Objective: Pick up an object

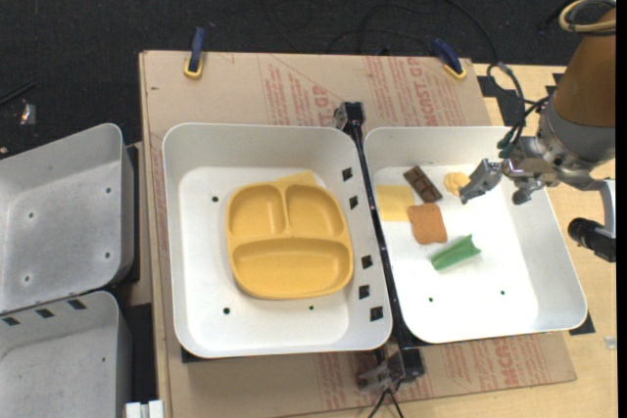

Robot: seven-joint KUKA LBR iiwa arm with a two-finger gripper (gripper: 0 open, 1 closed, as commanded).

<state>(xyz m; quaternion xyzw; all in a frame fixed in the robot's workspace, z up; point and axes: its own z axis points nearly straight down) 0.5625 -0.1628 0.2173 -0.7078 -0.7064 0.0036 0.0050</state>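
Nearest the camera, along the bench's front edge, the 2 white bins are sitting side by side on a brown board (294,93). The left bin (191,308) is holding a yellow divided plate (290,240) with 3 compartments, lying flat near its middle.

In the right bin (549,299), the closest item is a green block (455,254), lying tilted on the white floor, well short of the bin's front wall. Just behind it and to its left, a brown sponge-like piece (427,223) is lying, with a pale yellow flat piece (395,203) touching or just beside its far-left side. Farther back, a dark brown bar (422,183) is resting at a slant, and a small orange-yellow piece (456,181) is lying just beside it to the right.

The gripper (501,182) is hanging over the far right part of this bin, its 2 fingers spread apart with nothing between them. The small orange-yellow piece is lying just left of the left fingertip; the green block and the sponge-like piece are lying nearer the camera and to the left, apart from the fingers.

Behind, the arm's (588,103) grey body with its orange band is reaching in from the right.
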